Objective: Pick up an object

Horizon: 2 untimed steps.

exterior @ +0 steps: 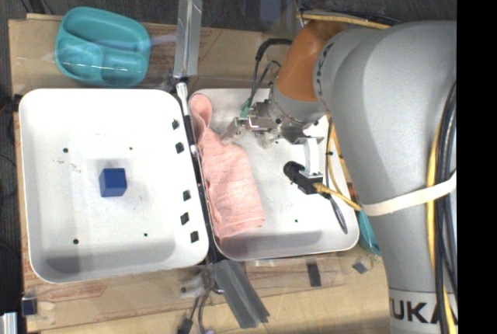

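2 shallow white bins sit side by side on a wooden bench [233,45]. The left bin [54,216] holds 1 small blue cube [113,181], which rests flat on the bin floor a little left of centre, well apart from every wall. The right bin [283,235] holds a pink towel [231,181], crumpled lengthwise along the bin's left wall; it runs from the upper left corner down to just short of the lower wall, and its upper end is folded into a narrow roll.

The grey arm [388,115] reaches in from the right and covers much of the right bin's right side, with its orange band [299,64] above the bin's upper edge. The gripper [252,125] sits low over the upper part of the right bin, just beside the towel's upper end and to its right. Whether it touches the cloth cannot be told, and whether the gripper is open or closed cannot be told from this angle either. Nothing is seen held in it.

A teal plastic container [102,45] lies on the bench beyond the left bin's upper left corner, outside both bins. A grey metal bar [188,33] stands on the bench above the seam between the 2 bins.
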{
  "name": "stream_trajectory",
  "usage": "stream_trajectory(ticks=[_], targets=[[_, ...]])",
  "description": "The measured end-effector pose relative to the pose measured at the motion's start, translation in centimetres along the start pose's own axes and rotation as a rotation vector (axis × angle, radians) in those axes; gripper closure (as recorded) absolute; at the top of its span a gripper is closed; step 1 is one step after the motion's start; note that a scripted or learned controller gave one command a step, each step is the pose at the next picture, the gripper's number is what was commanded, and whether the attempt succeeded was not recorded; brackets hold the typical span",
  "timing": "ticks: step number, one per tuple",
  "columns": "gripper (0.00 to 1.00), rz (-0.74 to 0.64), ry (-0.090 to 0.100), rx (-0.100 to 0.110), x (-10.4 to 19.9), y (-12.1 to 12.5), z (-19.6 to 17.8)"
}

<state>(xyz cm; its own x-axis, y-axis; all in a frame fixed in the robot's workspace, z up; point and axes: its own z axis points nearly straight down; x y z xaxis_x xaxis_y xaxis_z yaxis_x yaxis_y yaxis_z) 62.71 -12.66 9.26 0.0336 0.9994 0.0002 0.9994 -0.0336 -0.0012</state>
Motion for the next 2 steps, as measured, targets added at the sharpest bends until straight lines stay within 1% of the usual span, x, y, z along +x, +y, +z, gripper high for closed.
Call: stream_trajectory(ticks=[1,2], targets=[[0.0,-0.13,0.001,0.003,1.7,-2.8,0.1],[0.0,-0.074,0.0,0.0,-2.1,-0.6,0.0]])
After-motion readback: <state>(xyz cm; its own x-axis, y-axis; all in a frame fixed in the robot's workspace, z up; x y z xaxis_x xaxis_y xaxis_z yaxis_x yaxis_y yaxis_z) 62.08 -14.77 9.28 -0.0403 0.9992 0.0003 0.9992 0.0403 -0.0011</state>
